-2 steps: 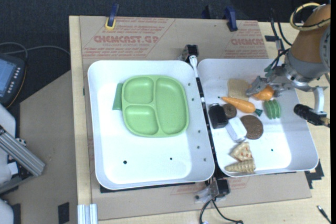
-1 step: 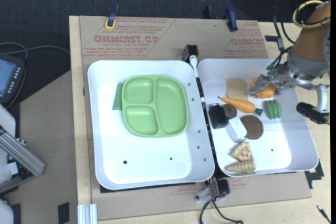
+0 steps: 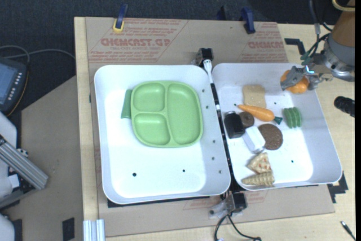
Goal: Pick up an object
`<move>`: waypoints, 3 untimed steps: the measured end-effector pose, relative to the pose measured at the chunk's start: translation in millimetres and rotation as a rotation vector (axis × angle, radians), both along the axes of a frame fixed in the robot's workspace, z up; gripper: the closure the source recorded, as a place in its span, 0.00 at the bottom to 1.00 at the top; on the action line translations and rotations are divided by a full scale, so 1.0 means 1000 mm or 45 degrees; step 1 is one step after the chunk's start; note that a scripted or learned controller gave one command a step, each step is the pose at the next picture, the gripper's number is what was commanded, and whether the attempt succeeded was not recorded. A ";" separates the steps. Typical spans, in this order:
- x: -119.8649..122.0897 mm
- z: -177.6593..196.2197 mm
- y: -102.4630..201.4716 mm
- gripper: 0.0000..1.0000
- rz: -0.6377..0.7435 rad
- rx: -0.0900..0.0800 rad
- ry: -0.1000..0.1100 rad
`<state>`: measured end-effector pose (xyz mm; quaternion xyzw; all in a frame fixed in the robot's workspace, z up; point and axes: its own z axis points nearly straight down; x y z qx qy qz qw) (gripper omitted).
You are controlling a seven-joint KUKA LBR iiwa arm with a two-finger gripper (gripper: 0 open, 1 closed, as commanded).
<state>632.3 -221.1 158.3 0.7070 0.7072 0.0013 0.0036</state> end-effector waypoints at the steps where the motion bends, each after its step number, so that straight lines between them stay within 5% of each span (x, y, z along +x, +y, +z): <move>1: -0.002 0.044 -0.001 1.00 0.000 0.001 0.001; 2: -0.001 0.069 -0.001 1.00 0.000 0.001 0.002; 3: -0.010 0.058 0.053 1.00 0.006 0.007 0.012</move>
